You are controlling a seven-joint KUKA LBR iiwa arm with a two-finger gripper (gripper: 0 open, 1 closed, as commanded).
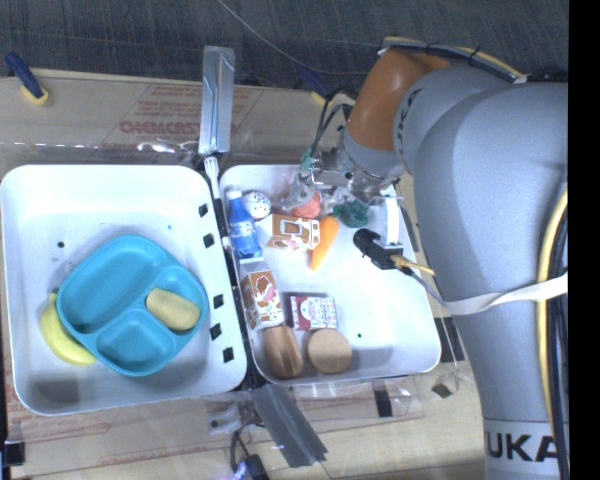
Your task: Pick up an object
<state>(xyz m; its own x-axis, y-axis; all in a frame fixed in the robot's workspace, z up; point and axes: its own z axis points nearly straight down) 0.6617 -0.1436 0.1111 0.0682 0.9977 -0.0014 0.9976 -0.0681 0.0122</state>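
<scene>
Near: your two brown rolls [305, 351] sit against the right bin [420, 308] front wall | Mid: carrot [323, 242] lies loose | Far: gripper [325, 190] low over the back-corner clutter, likely reaching; fingers' state: cannot tell.

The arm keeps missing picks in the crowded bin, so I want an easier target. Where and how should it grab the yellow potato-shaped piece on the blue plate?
Grip the yellow piece across its short width, coming straight down. It lies flat and alone in one compartment of the blue plate, long axis slanting from upper left to lower right, so fingers should probably close across that axis, clear of the plate's dividers.
</scene>
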